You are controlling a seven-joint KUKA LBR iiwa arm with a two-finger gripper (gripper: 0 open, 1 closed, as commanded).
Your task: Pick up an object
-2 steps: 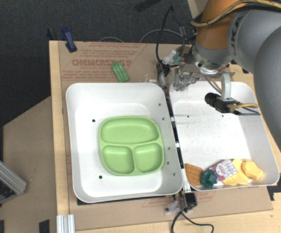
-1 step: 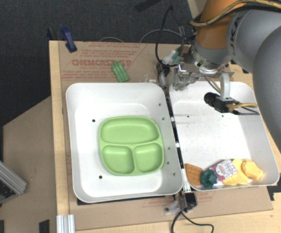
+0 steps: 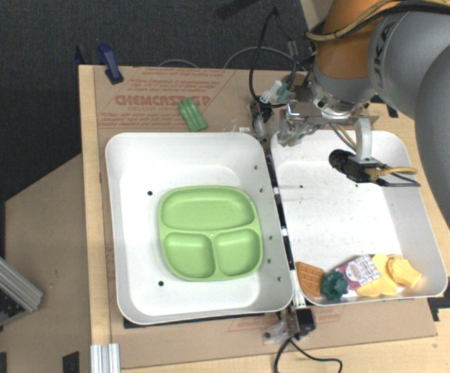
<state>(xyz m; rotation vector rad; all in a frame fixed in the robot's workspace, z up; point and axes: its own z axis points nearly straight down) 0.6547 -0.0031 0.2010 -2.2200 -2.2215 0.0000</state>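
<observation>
A small pile of toy food lies at the front edge of the right bin (image 3: 411, 208): an orange waffle piece (image 3: 308, 277), a dark green piece (image 3: 333, 286), a pink and white packet (image 3: 362, 270) and yellow pieces (image 3: 399, 273). My gripper (image 3: 293, 129) hangs over the far left corner of that bin, close to the wall between the two bins and well away from the pile. Nothing shows in its grasp. A green divided plate (image 3: 209, 231) rests in the middle of the left bin (image 3: 131, 169).
Behind the left bin, a small green object (image 3: 193, 115) lies on the brown bench board, and a blue clip (image 3: 109, 62) sits at its far left corner. The big grey arm (image 3: 419, 45) covers the upper right.
</observation>
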